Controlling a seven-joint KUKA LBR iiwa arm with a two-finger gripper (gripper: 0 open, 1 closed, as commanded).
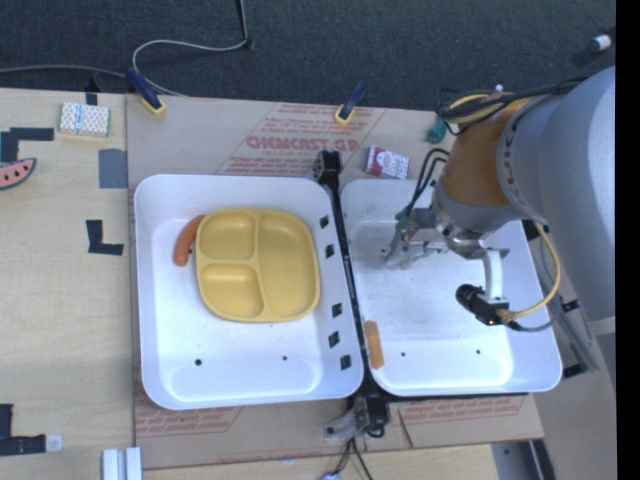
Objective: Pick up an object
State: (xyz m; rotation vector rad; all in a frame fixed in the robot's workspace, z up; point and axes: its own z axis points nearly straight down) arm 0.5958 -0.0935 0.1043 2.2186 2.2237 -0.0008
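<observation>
Cardboard underlies both bins: left bin (160, 348) holds a yellow divided plate (257, 265) and sausage (184, 240); gripper (400, 251) state unclear.

Dark carpet floor (350, 18); light wood bench (60, 298), cardboard sheet (270, 138).

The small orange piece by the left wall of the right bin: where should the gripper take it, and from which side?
Probably at the middle of the small orange piece, coming straight down from above. It is narrow and lies flat, its long axis along the divider. It sits so close to the wall of the right bin that the finger on that side may lack room. The gripper is farther up the bin.
</observation>
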